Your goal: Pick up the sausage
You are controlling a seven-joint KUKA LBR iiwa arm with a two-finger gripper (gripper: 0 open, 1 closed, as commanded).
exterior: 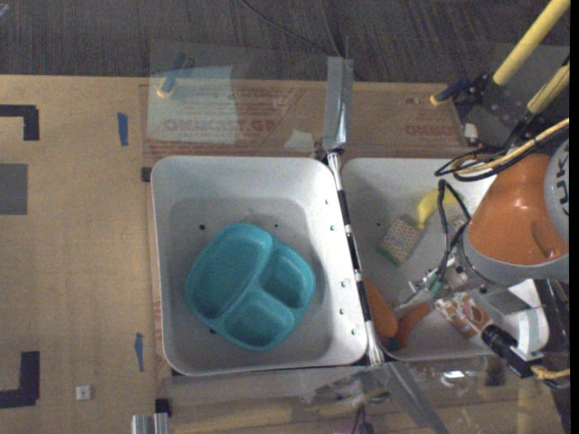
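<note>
You see the arm [520, 215] entering from the right and hanging over the right bin [380, 183]. Its orange band forms a smooth rounded dome, and grey links continue below it toward the lower right corner. Black and yellow cables loop around the wrist. The pincer [432, 287] sits low over the bin floor, below the dome's left edge. You cannot tell from this view whether it is open or closed, because cables and the wrist body mask it.

Locate the sausage [410, 319] in the right bin, near the front wall. It appears as a short reddish-orange cylinder, lying tilted, just below the pincer. Contact between the two cannot be confirmed. Just beside it on the left, against the divider, lies an orange tapered carrot [379, 309]. A small block [398, 239] with a speckled beige top and a green side lies further back, and a yellow banana [431, 205] curves behind it, partly hidden by cables. A brown-and-white packet [460, 314] lies to the right of the sausage.

The left bin [172, 242] is white, shallow and round-cornered. It holds a teal plastic tray [250, 284] with three compartments, set at an angle. Both bins rest on a tan surface [72, 269] marked with blue tape and black corner marks.
</note>
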